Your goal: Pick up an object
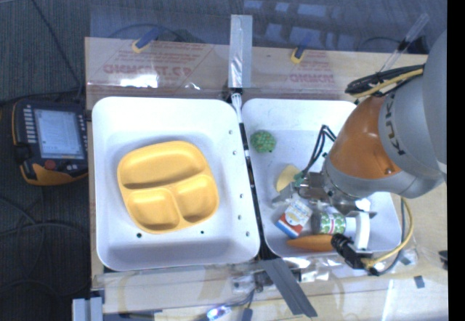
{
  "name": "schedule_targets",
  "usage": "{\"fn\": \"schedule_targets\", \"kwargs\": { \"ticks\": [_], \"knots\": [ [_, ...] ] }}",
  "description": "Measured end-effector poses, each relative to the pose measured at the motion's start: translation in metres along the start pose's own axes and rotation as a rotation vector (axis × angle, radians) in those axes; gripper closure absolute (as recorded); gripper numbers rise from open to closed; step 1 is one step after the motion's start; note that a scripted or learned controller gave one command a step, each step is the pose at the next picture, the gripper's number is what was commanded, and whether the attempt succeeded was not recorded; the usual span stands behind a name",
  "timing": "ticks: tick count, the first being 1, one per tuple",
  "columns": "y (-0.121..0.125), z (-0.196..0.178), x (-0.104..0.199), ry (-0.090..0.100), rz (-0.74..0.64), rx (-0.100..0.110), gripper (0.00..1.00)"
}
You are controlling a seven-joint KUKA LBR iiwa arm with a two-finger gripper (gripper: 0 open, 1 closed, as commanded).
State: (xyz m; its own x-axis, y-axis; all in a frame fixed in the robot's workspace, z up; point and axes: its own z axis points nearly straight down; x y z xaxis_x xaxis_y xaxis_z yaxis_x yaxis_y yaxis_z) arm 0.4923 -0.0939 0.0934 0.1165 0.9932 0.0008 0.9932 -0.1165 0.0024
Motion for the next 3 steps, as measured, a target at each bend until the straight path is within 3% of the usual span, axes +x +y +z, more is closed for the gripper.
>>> {"fn": "schedule_targets", "kwargs": {
  "ticks": [1, 2, 3],
  "knots": [
    [0.089, 0.003, -0.005, -0.003, -0.016, -0.013, 0.00],
    [0.065, 0.003, 0.002, -0.005, 0.054, -0.015, 0.00],
    [0.065, -0.006, 0.003, -0.002, 0.053, -0.010, 1.00]
  ]
}}
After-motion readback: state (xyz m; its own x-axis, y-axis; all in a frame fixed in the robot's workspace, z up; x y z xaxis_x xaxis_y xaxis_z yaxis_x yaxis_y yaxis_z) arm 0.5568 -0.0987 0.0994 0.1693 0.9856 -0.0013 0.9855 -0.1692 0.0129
